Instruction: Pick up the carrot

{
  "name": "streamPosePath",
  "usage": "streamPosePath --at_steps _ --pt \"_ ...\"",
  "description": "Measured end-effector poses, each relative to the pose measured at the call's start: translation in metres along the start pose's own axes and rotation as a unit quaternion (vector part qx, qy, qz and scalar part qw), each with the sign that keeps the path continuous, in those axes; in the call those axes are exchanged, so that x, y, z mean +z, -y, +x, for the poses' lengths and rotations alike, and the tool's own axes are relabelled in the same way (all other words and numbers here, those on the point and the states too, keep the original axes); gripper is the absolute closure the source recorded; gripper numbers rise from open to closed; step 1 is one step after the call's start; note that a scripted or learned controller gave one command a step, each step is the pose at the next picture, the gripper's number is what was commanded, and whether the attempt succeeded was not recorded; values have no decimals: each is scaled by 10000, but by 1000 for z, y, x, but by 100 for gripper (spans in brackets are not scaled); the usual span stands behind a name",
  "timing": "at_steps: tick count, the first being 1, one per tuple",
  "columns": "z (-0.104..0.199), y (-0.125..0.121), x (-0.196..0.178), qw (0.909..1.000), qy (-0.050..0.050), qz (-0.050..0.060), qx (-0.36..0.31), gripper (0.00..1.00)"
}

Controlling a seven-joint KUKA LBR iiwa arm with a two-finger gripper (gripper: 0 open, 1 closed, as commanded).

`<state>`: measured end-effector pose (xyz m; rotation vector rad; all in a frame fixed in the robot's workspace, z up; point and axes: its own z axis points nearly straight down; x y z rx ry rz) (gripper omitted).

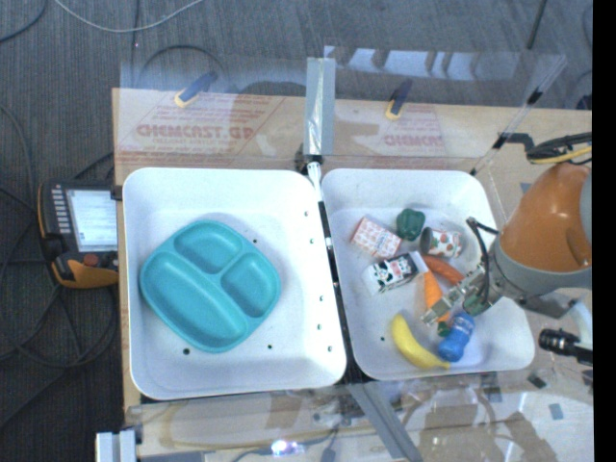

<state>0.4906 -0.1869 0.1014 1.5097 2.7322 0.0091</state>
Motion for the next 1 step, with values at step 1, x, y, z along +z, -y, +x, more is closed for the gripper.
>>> streamPosePath --at_steps 1 --pt "44 -22 -76 9971 -74 86 748 100"
